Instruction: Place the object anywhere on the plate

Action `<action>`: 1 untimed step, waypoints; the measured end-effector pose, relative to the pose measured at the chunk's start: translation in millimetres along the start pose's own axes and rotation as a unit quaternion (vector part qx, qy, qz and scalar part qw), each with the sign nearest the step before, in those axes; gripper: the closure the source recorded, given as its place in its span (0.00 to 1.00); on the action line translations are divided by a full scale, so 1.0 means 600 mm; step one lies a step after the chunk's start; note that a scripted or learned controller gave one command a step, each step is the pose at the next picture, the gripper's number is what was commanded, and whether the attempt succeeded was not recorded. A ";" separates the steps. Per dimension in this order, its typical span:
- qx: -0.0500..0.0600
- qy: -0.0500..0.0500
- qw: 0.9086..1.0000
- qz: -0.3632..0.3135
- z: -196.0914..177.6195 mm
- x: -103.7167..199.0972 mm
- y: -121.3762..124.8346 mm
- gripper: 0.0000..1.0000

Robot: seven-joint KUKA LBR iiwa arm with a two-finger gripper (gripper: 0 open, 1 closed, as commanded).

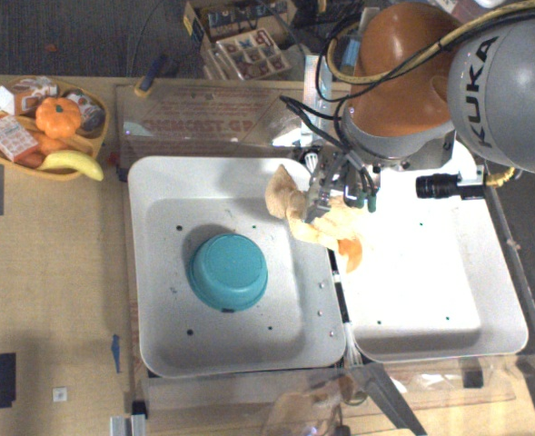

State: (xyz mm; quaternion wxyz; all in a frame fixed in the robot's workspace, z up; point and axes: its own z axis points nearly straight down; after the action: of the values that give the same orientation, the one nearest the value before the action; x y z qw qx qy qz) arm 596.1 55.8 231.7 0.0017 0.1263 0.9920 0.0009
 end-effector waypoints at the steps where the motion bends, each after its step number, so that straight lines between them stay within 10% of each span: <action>1: 0.000 0.000 0.992 -0.123 0.009 0.053 0.055 1.00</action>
State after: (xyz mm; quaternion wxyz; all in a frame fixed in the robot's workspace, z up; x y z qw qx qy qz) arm 573.4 95.7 226.0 0.0016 0.0036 1.0000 0.0007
